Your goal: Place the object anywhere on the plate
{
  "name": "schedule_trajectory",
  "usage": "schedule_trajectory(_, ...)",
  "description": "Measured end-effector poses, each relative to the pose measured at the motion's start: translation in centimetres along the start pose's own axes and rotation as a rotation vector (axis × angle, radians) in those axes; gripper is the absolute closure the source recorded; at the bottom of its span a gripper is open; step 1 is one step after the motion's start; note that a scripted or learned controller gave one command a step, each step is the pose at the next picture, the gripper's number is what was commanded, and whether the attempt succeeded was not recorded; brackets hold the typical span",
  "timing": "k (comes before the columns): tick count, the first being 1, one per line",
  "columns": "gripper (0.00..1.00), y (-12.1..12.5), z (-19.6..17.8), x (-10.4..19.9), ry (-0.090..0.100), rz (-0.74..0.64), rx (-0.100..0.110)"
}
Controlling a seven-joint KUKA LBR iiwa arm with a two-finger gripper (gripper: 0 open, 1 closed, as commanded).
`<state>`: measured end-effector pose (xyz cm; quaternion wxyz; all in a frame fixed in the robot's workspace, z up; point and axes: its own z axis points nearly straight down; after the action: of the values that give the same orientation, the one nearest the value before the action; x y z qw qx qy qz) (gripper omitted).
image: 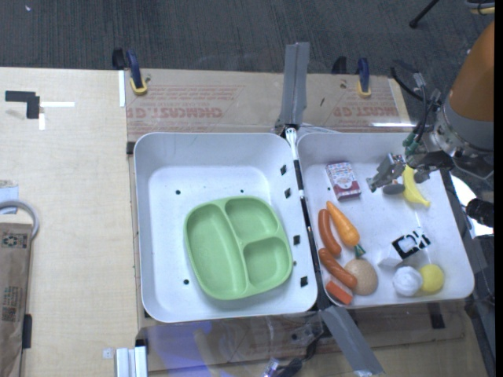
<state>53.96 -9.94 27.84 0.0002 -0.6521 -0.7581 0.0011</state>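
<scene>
since the arm comes in from the right, everything to grab sits in the right bin and the target waits in the left one.

gripper (395, 173): over the upper right of the right bin (464, 242), metal fingers low near the bin floor, just beside the banana; looks like an approach for a pick, my guess.
fingers state: cannot tell, too small and cluttered to read as open or closed; nothing visibly between them.
banana (414, 188): likely the object of the task, yellow, curved, smooth plastic look; lies in the right bin just beside the fingers, contact unclear; not on the plate.
plate (238, 247): pale green, glossy plastic, rounded with three compartments, lies slightly turned in the middle of the left bin (153, 210); nothing on it, so the task is not yet done.
other items in right bin: small red-and-white box (343, 180) near the top; orange carrot (343, 223) and red-orange sausage shapes (329, 233) along the left wall; beige egg-like ball (361, 276); white ball (407, 281) touching a yellow ball (431, 278); small black-and-white piece (409, 244).
bins: shallow, white, matte, rounded corners, side by side with a grey divider between.
surface (71, 171): light wood; cardboard sheet (212, 104) clamped behind the bins.
next move: secure the banana, lift clear of the wall, carry left.
</scene>
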Motion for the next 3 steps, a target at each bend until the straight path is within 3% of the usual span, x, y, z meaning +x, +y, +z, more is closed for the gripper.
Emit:
schedule_trajectory(1, 1.00, 0.0, -0.8, 0.0, -0.002, -0.002, 0.002)
schedule_trajectory(2, 1.00, 8.9, 2.6, 6.6, -0.001, -0.173, -0.001)
schedule_trajectory(3, 1.00, 5.5, 8.7, 8.1, 0.001, -0.467, 0.000)
